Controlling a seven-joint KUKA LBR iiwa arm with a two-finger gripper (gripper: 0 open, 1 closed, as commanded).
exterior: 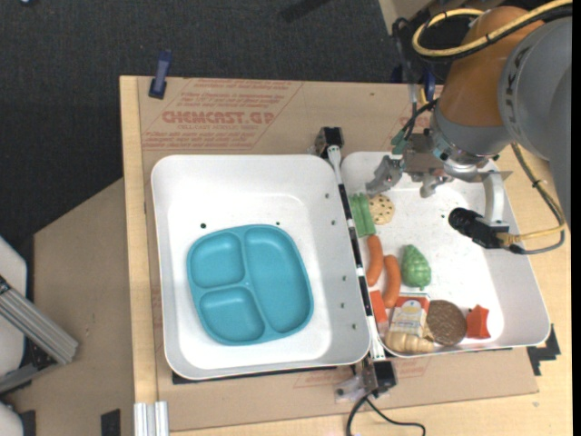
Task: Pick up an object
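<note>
At the right bin's [508,307] six o'clock lie toy foods, a cookie [381,211] at ten. Beyond, at twelve, the tool [406,176] hangs spread wide, empty: approach stage. Next, descend onto one item and close.

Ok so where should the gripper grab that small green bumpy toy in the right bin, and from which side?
Probably from straight above, closing across the narrower middle of the small green bumpy toy. It lies apart from the orange carrot-shaped piece on its left, with bare floor of the right white bin on its right, leaving room for both fingers.
</note>
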